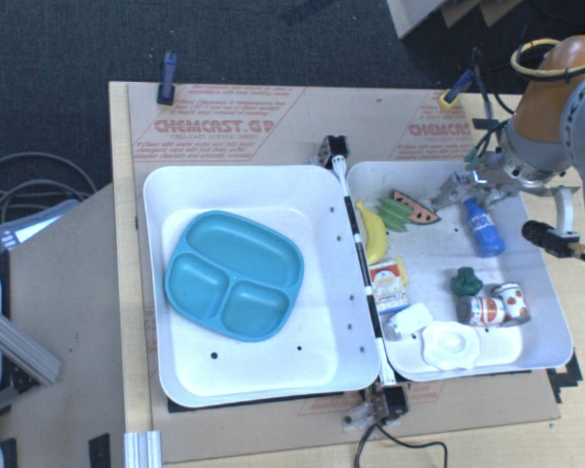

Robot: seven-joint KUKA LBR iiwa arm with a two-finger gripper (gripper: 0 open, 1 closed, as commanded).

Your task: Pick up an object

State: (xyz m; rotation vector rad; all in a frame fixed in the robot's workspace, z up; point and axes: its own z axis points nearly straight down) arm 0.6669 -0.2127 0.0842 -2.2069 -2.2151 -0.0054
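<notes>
Camera view: the gripper [471, 185] hangs at the right bin's [556, 305] far side, just above the blue bottle [483, 227]; its grasp state cannot be told. A sound pick would descend centred across the bottle's width, clear of the watermelon slice [414, 208] to its left.

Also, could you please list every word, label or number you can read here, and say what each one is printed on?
"CHEMCAST GP": red repeated print on the brown protective sheet covering the bench.
Small packet: printing too small to read.
Can: label too blurred to read.
Blue bottle: no readable text.

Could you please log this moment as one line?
pincer: above right bin, beside blue bottle | grasp: unconfirmed | left bin: blue plate
</notes>
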